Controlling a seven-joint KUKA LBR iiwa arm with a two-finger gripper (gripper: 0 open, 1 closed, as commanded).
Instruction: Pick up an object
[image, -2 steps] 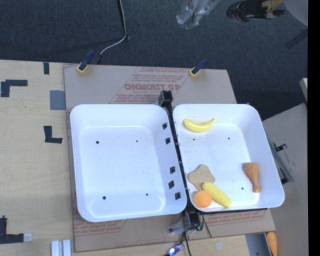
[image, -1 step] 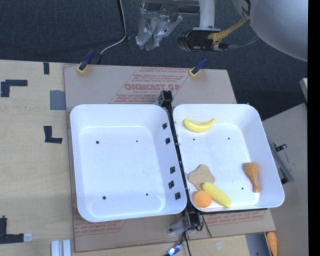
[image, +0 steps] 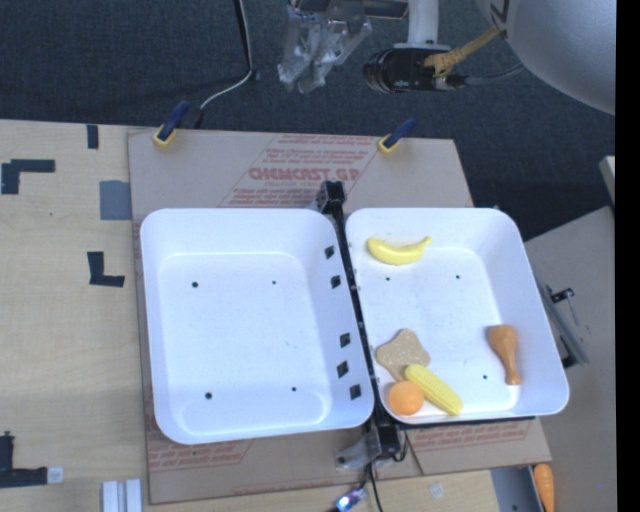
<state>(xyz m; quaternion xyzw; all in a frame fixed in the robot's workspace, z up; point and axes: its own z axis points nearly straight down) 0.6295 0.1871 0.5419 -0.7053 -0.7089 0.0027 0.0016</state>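
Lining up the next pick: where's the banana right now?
The banana lies in the right bin, near its far left corner, well apart from the toast slice.

1. Gripper up at top edge, above bins, off the surface.
2. Right bin: banana near far wall; bread slice, orange & corn cob clustered at near-left corner; drumstick by right wall.
3. Left bin beside it, walls touching.
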